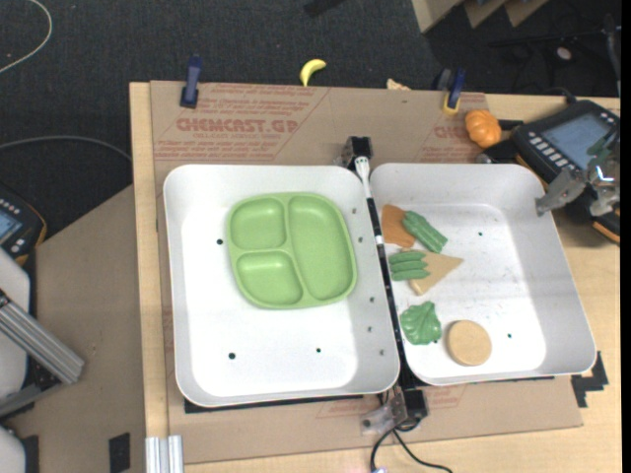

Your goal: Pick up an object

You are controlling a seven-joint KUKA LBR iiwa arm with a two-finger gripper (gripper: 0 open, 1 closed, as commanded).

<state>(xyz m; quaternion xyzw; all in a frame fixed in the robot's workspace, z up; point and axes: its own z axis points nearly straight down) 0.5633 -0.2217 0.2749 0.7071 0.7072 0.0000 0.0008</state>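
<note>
Round cookie (468, 343) in right bin (537, 264)

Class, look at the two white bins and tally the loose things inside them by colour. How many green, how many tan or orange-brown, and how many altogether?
Green: 4, the divided plate in the left bin and three leafy pieces in the right bin.
Tan or orange-brown: 3, a flat orange-brown piece, a tan wedge and a round tan disc.
Total: 7
</note>
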